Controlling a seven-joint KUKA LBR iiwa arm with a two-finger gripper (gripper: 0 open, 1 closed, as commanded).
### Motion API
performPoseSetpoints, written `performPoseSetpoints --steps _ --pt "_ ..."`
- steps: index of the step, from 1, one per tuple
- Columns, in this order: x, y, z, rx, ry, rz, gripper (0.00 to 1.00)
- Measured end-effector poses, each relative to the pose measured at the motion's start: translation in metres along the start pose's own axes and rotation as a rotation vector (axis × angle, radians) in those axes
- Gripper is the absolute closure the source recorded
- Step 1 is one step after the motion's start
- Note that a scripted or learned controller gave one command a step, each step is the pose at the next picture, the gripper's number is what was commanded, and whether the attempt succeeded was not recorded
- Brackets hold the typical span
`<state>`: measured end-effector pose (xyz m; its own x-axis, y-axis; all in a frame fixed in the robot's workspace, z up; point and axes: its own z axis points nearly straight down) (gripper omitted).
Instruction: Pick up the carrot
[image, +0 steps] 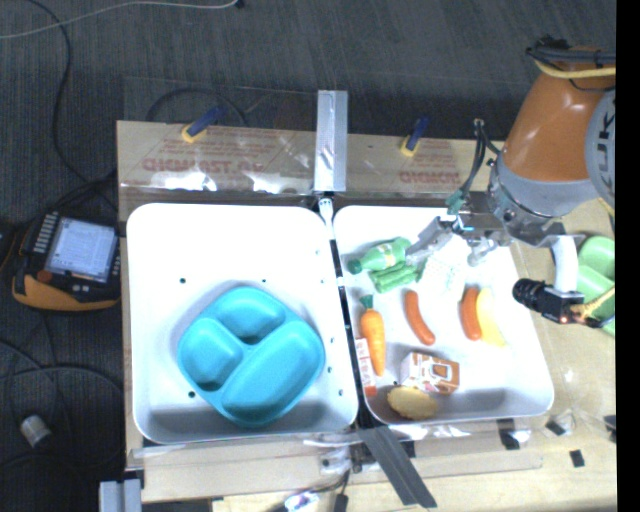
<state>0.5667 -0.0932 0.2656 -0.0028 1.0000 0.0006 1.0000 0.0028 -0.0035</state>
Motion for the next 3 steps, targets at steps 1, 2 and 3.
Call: performPoseSetpoints --steps 1,2,3 --pt "-0.051 -0.007 0.043 -0.001 -0.001 -0.055 0.00" --pt "-0.092 -0.045 0.032 -0.002 -0.001 -0.084 0.00" --pt "-0.114 -0.018 0.095 0.000 -0.001 -0.100 0.00"
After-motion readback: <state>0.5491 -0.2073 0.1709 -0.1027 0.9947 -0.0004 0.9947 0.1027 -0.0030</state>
